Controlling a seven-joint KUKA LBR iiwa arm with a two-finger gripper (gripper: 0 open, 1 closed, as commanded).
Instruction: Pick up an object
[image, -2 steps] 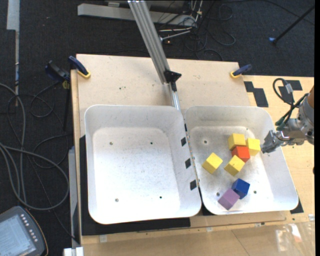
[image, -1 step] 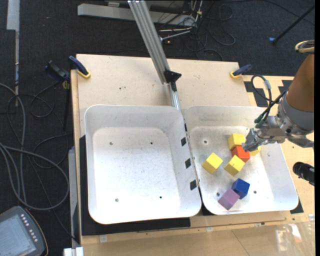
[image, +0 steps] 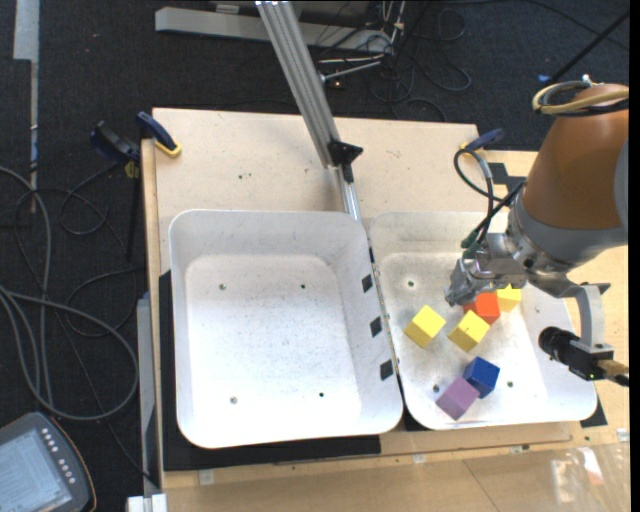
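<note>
A slanted overhead view shows a pale surface (image: 250, 150) carrying two shallow white bins side by side. The left bin (image: 200, 240) fills the middle-left of the frame. The right bin (image: 560, 400) sits at centre-right and holds small blocks.

I am the grey arm (image: 580, 170) with an orange band, reaching in from the right edge. My jaws (image: 468, 282) hang low over the upper middle of the right bin. My wrist hides them, so I cannot tell their state, and I see no block in them.

An orange block (image: 487, 305) lies just below and right of my jaws, nearly touching them. A small yellow block (image: 509, 296) sits against its right side. Another yellow block (image: 468, 331) lies just below the orange one. A third yellow block (image: 425, 326) sits apart, to the left. A blue block (image: 482, 374) and a purple block (image: 458, 397) touch each other near the bin's lower edge.

The orange block looks like my nearest target, but neighbours crowd it. To grasp well, I should centre over one block and line up with its flat sides. I should keep clear of the adjoining blocks, then descend straight. The lone yellow block on the left looks the easier choice.
</note>
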